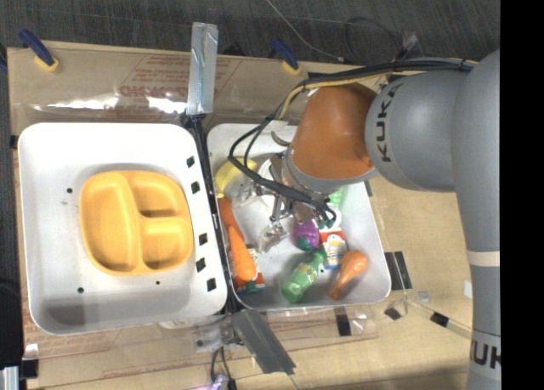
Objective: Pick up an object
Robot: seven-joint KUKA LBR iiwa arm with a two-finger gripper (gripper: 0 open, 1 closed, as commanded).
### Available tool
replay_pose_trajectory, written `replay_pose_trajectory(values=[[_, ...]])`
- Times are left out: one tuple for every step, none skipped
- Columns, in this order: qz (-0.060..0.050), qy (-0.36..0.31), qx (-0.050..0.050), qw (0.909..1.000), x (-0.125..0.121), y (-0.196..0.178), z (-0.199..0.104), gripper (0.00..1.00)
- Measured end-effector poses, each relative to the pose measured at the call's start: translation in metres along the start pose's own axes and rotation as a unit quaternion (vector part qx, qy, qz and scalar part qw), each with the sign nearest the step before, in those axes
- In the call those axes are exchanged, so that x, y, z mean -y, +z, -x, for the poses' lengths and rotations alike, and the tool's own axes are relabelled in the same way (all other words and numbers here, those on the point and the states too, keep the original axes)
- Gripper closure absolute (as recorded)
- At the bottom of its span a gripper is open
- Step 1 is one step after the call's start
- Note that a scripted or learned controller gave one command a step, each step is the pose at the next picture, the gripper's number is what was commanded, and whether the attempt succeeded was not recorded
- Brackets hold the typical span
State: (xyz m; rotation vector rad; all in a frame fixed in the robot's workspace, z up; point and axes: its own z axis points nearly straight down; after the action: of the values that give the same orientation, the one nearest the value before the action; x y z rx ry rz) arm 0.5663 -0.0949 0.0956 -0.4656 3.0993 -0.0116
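My gripper (pixel 277 225) hangs low in the right bin (pixel 374 235), under the orange wrist band (pixel 333 133), which hides most of it. It sits in the middle of the bin, over the white floor. A long orange carrot (pixel 240 252) lies just left of it, along the bin's left wall. A purple toy (pixel 306 232) lies just right of it. Further right and nearer the front are a white and red item (pixel 334 245), a green bottle (pixel 301 279) and an orange toy (pixel 349 269). A yellow item (pixel 227 178) lies at the back left.
The left bin (pixel 42 210) holds a yellow divided tray (pixel 136 220). The grey arm (pixel 450 150) covers the right bin's back right corner. Black cables (pixel 246 159) loop beside the wrist. A small green piece (pixel 335 201) peeks out beneath the wrist.
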Motion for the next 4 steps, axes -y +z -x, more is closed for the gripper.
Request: replay_pose_trajectory(values=[[0.003, -0.086, -0.001, 0.9963, 0.040, 0.003, -0.009, 0.00], [0.002, -0.088, 0.001, 0.9961, 0.040, -0.008, -0.007, 1.00], [0.002, -0.013, 0.001, 0.9999, 0.041, -0.090, 0.085, 1.00], [0.005, -0.218, -0.002, 0.9759, 0.092, -0.051, 0.040, 1.00]])
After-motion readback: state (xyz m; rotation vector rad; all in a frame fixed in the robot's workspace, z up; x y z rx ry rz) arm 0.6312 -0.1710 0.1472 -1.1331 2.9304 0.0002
